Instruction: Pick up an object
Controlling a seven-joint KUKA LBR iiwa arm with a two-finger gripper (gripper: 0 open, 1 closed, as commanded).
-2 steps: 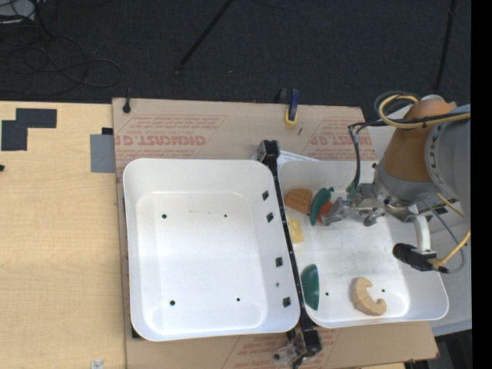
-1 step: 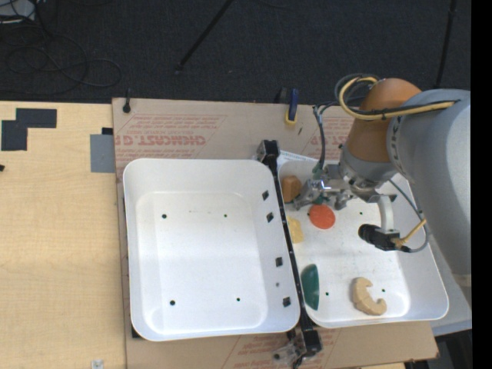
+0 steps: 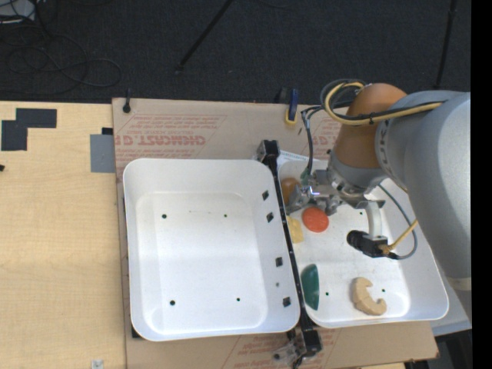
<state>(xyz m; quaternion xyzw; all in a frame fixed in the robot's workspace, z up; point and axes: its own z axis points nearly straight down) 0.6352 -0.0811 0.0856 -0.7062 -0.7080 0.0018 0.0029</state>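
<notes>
**Dark floor, pale bench, arm low over the right bin**

Black carpet with loose cables fills the background, and below it a cardboard sheet (image 3: 192, 133) carries two white bins. Nearest the gripper (image 3: 311, 194) is an orange-red ball (image 3: 315, 221), lying in the right bin (image 3: 415, 302) towards its far left corner, just below the metal parts of the wrist. Whether anything touches the ball is hard to make out, and the gripper's state cannot be told, since the arm's grey body and orange band (image 3: 367, 133) cover it from above.

A brownish object (image 3: 288, 188) sits partly hidden between the gripper and the divider; a yellow piece (image 3: 295, 231) lies against the bin's left wall just below. Further towards the near edge, a dark green object (image 3: 310, 285) rests along that same wall, and a tan curved piece (image 3: 368, 296) (bitten-ring shape) lies near the near right corner, well apart from the ball.

The left bin (image 3: 138, 244) shows bare white floor with small dark holes. A blue clamp (image 3: 292, 106) grips the cardboard's far edge. The arm's bulk is cut off at the right.
</notes>
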